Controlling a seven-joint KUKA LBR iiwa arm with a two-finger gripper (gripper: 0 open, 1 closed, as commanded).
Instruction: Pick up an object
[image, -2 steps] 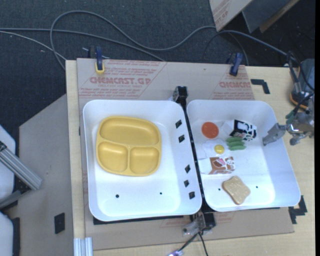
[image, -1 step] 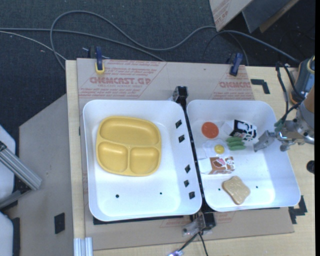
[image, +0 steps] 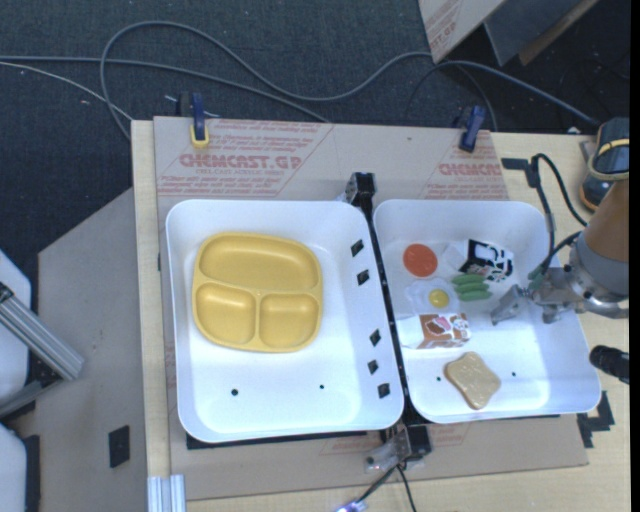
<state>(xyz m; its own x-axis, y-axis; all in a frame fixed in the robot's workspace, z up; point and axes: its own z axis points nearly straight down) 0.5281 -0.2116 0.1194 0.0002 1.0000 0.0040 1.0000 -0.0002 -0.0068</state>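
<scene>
Several small objects lie in the right bin (image: 560, 390). An orange disc (image: 421, 261) and a black-and-white item (image: 487, 259) sit at the back, with a green piece (image: 470, 288) and a small yellow piece (image: 439, 298) just in front of them. A red-and-white packet (image: 444, 328) lies mid-bin and a tan toast slice (image: 472, 380) lies near the front. My gripper (image: 527, 306) hangs low over the bin's right half, right of the green piece and apart from it. It is open, with nothing between its fingers.
The left bin (image: 280, 400) holds a yellow divided plate (image: 258, 291). A black divider with clips (image: 375, 300) runs between the bins. Cables (image: 545, 185) trail along the bench's right side by the arm (image: 607, 250).
</scene>
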